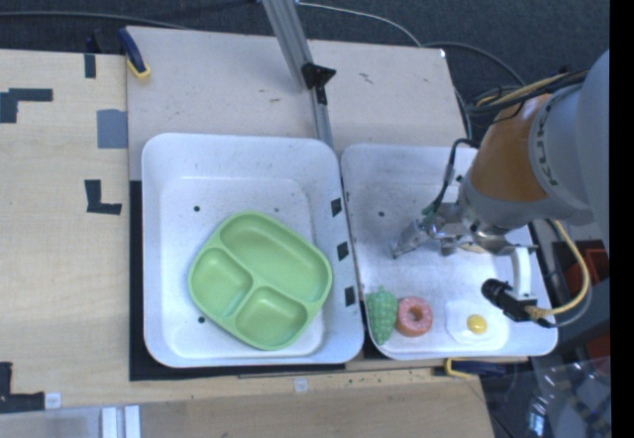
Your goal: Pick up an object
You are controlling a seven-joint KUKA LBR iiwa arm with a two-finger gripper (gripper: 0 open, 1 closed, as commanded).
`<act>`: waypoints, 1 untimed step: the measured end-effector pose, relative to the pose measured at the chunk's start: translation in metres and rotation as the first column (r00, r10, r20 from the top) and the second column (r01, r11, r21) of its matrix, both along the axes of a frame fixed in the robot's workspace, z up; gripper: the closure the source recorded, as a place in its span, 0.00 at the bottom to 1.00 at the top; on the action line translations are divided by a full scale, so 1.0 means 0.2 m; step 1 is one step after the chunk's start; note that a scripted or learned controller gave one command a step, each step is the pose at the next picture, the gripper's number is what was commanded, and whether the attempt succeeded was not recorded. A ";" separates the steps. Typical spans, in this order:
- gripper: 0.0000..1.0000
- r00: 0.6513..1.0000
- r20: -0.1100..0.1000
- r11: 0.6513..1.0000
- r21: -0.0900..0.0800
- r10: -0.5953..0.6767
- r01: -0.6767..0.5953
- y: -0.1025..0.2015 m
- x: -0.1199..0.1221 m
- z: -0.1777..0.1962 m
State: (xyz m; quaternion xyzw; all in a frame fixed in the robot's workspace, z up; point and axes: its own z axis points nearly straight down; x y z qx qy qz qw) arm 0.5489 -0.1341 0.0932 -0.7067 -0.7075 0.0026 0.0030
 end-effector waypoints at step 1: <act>1.00 1.000 0.004 1.000 0.001 0.002 -0.002 0.00 0.01 0.06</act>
